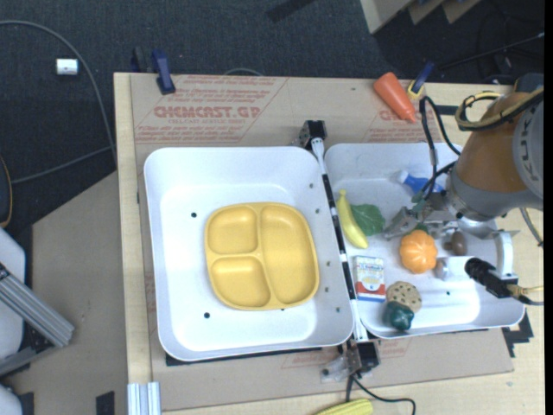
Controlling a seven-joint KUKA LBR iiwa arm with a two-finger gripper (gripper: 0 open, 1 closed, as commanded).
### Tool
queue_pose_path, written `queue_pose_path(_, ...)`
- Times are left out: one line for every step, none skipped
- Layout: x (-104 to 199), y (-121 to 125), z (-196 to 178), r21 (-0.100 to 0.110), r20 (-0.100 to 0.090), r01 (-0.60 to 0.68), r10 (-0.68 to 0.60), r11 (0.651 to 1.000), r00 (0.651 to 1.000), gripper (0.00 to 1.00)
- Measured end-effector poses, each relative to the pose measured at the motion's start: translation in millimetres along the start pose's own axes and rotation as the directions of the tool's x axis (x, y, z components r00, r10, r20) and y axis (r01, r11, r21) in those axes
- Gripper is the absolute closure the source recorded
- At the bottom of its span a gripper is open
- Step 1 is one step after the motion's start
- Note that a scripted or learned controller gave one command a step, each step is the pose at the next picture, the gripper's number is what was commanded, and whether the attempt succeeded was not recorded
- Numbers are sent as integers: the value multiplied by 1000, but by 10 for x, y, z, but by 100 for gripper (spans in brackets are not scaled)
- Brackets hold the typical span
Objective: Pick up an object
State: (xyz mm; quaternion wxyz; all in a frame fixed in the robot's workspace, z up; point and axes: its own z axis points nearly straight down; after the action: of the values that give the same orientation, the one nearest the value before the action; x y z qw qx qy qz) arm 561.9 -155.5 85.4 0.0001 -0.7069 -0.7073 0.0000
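Cookie (403, 295) in right bin (371, 158), untouched; gripper (421, 223) low above orange (418, 252), grip state unclear; nothing lifted, pick pending.

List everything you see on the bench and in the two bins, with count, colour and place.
Left bin: one, white, on the bench.
Right bin: one, white, beside the left bin.
Divided plate: one, yellow, middle of the left bin.
Banana: one, yellow, right bin, by its left wall.
Leafy item: one, green, beside the banana.
Orange: one, orange, right bin centre.
Small box: one, white and red, right bin, near edge.
Cookie-like disc: one, tan, beside the box.
Dark green item: one, right bin's near corner.
Blue item: one, right bin, partly hidden.
Carrot-like item: one, orange, on the bench behind the right bin.
Arm: one, grey and orange, over the right bin.
Tool: one, just above the orange.
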Motion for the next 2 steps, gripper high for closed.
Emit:
queue_pose_path(229,-426,11,2,-1,-2,2,1000,1000,0)
queue_pose_path(230,-415,-96,-2,-1,-2,2,1000,1000,100)
